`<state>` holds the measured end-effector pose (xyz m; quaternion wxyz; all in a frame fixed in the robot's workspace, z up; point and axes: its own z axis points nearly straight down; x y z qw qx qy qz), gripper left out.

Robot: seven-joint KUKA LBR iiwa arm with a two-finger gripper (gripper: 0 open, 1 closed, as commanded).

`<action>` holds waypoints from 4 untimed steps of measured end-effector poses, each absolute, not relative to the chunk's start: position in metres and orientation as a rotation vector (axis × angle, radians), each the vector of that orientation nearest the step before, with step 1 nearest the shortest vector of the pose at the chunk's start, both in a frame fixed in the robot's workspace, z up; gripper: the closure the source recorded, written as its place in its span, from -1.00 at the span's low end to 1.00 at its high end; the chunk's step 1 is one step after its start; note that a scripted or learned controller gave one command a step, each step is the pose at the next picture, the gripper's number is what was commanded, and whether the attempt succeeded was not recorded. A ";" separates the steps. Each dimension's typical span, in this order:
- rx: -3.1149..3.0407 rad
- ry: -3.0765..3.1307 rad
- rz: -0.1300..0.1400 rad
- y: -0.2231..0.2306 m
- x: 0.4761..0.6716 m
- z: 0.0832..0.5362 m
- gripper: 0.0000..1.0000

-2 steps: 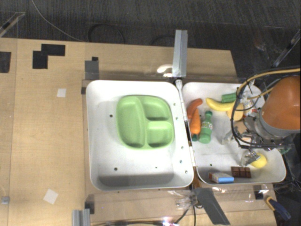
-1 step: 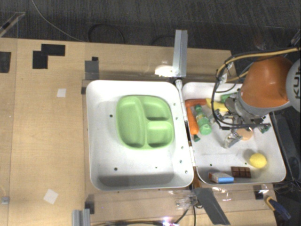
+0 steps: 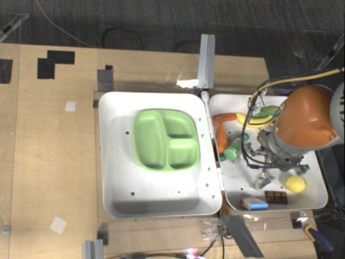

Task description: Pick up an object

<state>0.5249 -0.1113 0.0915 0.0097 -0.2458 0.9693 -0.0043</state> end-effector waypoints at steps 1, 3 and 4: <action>-0.597 3.069 -0.007 -0.086 0.529 0.092 -1.00; -0.226 3.110 -0.008 -0.085 0.521 0.092 -1.00; -0.284 3.104 -0.006 -0.109 0.501 0.092 -1.00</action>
